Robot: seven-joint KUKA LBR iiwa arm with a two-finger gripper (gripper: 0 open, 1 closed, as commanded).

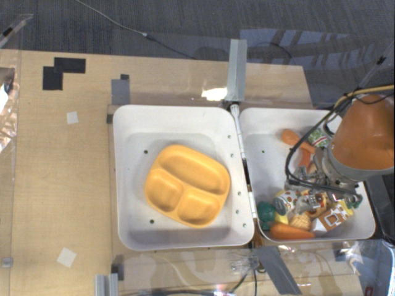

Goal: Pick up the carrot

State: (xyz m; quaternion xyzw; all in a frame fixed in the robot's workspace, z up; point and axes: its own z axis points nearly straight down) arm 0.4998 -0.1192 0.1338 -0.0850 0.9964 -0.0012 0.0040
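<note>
The carrot (291,231) lies just below-left of the tool (316,197), near the right bin's (265,137) front wall, its long axis across the view, tapered end pointing right. Whether the tool grips anything, I cannot tell.

This looks like a robotics lab. A pale wooden bench (55,184) carries two white bins (126,165) fixed by metal brackets (236,66), black marker squares (62,71) sit at the upper left, loose cables (123,26) cross grey carpet (185,11) at the top.
</note>
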